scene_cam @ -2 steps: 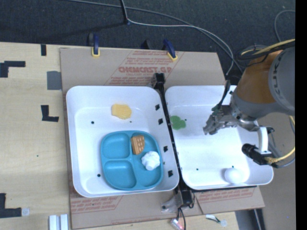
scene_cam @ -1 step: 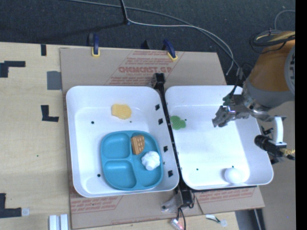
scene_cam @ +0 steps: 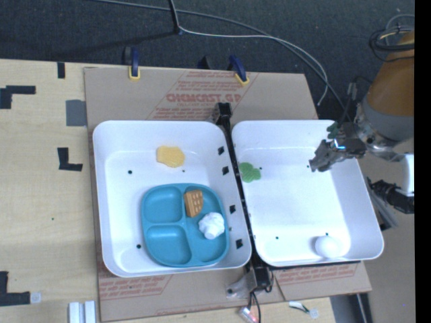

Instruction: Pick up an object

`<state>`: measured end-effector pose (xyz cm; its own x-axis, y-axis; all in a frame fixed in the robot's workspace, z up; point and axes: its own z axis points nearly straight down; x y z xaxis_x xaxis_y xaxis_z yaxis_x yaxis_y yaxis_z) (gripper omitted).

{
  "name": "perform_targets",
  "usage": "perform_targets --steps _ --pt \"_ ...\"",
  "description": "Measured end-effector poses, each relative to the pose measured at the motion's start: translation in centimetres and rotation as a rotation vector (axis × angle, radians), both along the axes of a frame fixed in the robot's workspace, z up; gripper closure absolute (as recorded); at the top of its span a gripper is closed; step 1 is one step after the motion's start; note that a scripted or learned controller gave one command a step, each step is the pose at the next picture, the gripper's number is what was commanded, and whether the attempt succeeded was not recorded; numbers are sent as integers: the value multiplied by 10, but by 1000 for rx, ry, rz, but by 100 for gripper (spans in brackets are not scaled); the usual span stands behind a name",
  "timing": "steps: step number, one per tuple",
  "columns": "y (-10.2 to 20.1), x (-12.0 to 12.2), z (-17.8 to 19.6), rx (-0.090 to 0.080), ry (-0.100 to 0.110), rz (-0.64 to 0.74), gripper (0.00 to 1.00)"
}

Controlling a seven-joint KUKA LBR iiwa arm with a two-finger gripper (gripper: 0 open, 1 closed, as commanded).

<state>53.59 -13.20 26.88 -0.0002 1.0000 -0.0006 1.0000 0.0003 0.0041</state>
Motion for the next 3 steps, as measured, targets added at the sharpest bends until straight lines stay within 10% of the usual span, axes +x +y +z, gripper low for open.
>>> perform_targets --steps 3 --pt "173 20 -17 2 5 6 100"
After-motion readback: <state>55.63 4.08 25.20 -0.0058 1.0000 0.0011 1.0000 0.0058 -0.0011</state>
